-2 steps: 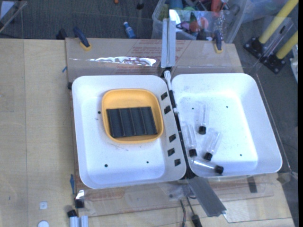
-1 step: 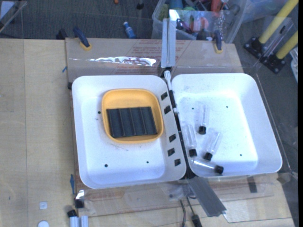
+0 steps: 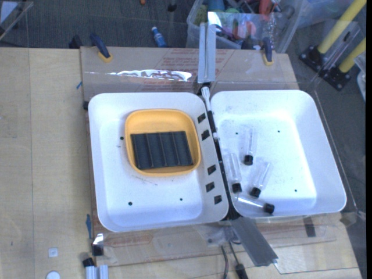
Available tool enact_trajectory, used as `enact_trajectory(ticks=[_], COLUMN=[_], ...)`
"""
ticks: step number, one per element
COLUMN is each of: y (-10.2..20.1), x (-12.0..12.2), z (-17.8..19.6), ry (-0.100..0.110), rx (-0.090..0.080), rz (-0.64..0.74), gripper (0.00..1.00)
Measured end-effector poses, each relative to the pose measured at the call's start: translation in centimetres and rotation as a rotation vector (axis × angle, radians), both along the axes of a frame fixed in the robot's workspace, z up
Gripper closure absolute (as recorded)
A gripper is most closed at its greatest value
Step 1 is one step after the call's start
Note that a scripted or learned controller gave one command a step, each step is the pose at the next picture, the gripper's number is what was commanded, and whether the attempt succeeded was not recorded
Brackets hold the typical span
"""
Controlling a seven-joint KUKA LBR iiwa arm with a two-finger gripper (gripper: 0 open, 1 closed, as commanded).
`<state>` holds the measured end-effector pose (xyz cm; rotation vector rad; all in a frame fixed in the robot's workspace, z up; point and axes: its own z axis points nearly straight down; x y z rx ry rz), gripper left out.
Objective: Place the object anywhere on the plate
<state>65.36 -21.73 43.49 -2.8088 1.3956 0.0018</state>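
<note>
How the jaws stand cannot be told from this view.

The yellow plate (image 3: 132, 127) sits in the left bin (image 3: 110, 202), a little above that bin's middle, a rounded square with a raised rim. A black ribbed block (image 3: 161, 150) lies flat on it, covering most of the plate's lower half, with its grooves running up and down the frame.

In the right bin (image 3: 302, 127), four clear tubes with black caps lie loose in the lower left part. One tube (image 3: 248, 144) lies near the bin's middle, pointing up the frame with its cap at the lower end. A second tube (image 3: 233, 168) lies just beside the strip between the bins, cap also at the lower end. A third tube (image 3: 261, 174) lies to the right of it, tilted, with its cap at the lower left. The fourth tube (image 3: 253, 203) lies along the bin's lower wall, its cap at the right end. None of the tubes touches the plate; all of them are across the strip from it.

The strip (image 3: 210, 156) where the two bins meet carries a row of small black tabs. Both bins rest on a pale wooden bench (image 3: 40, 156). At the upper middle of the frame stands a clear tub (image 3: 290, 10) of colourful odds and ends, and blue clamps (image 3: 103, 49) grip the board behind the bins.
</note>
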Motion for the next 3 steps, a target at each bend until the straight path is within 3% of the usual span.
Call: enact_trajectory(ticks=[2, 3], y=[-0.2, -0.2], x=[-3.1, -4.6], z=[-0.1, -0.1], ry=[-0.003, -0.004], rx=[-0.001, -0.001], rz=[0.642, 0.726], gripper=[1.00, 1.00])
